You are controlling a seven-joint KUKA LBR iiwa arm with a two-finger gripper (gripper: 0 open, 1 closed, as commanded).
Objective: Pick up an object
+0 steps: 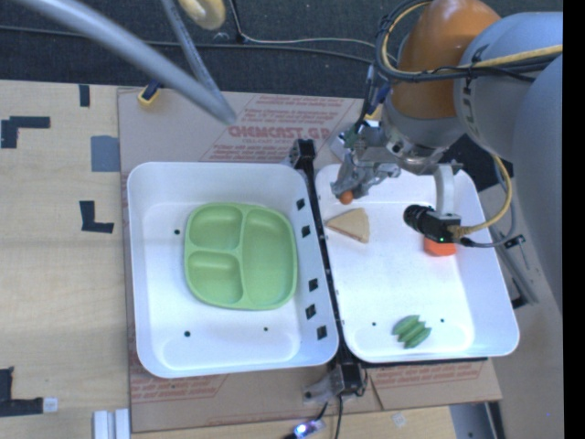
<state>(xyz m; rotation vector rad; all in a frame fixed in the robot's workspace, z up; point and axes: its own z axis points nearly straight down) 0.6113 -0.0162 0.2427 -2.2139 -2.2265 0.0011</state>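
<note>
Grey with an orange band, the arm point(443, 39) is arching in from the view's right, and its gripper point(352, 183) is hovering over the far left corner of the right-hand bin point(498, 332). I cannot tell from this angle whether the gripper is standing open or closed, or whether it is gripping anything. A small orange-brown bit point(343, 193) is showing at its tip, too blurred to name.

Just on the near side of the gripper, a tan wedge of bread point(351, 226) is lying flat on the white floor of that bin, close to the tool but apart from it. Off to the gripper's right, a small orange thing point(441, 249) is sitting on the same floor. Well apart from the gripper, toward the camera, a green pea pod point(411, 330) is lying near the bin's front wall.

Left of the gripper, past the wall where the two bins are meeting, the left-hand bin point(146, 245) is holding a pale green plate point(242, 254) with three compartments, lying flat near its middle.

Farther out, brown cardboard point(274, 122) with red print is lying under both bins, resting on the pale wooden bench point(46, 245).
</note>
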